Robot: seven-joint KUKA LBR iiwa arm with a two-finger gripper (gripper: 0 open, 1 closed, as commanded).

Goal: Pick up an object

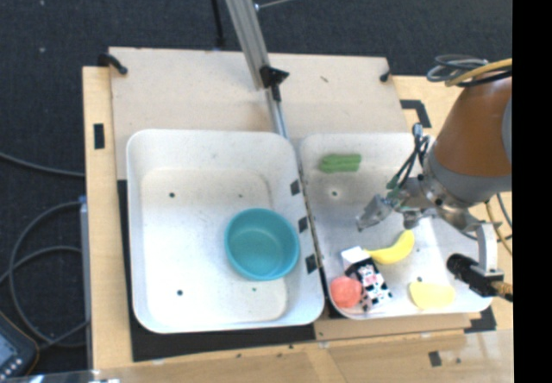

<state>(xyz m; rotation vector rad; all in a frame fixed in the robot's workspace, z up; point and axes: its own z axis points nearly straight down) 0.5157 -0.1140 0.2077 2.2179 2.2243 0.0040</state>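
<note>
A pink ball (346, 291) and a black-and-white block (371, 286) lie at the right bin's (345, 187) front edge, below the gripper (377, 213). Just beside the gripper's lower right sits the likely target, a yellow banana (393, 249): probably light, smooth and rigid, best pinched across its middle. Whether the gripper is spread or closed cannot be told.

The wooden bench (190, 88) is carrying two white bins. The left bin (172, 174) is sitting touching the right bin (345, 191).
</note>
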